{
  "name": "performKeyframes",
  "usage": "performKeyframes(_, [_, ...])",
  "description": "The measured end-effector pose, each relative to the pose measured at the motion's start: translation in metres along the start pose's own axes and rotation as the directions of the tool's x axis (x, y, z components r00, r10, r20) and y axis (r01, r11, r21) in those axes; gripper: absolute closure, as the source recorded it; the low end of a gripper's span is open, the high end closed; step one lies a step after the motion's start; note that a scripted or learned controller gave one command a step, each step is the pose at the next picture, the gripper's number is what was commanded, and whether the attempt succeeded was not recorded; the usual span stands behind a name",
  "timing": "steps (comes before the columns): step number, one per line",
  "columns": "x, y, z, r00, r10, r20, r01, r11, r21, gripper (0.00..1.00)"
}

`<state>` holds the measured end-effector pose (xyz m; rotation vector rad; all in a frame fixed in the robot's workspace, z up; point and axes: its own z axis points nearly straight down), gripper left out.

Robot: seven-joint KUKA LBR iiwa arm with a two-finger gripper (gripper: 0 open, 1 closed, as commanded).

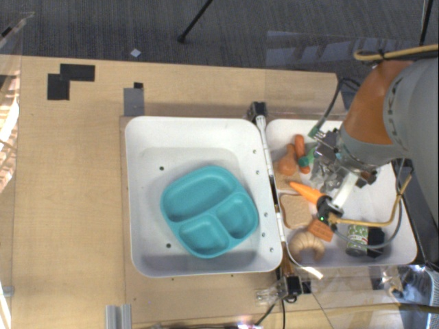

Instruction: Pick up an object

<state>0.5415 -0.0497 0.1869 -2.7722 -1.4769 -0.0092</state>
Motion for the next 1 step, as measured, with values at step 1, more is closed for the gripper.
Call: performKeyframes(1, [-0.0159, -0.0237, -0.0571, 0.918, 0.396, 0.003, -0.396, 0.918, 0.0, 1.0])
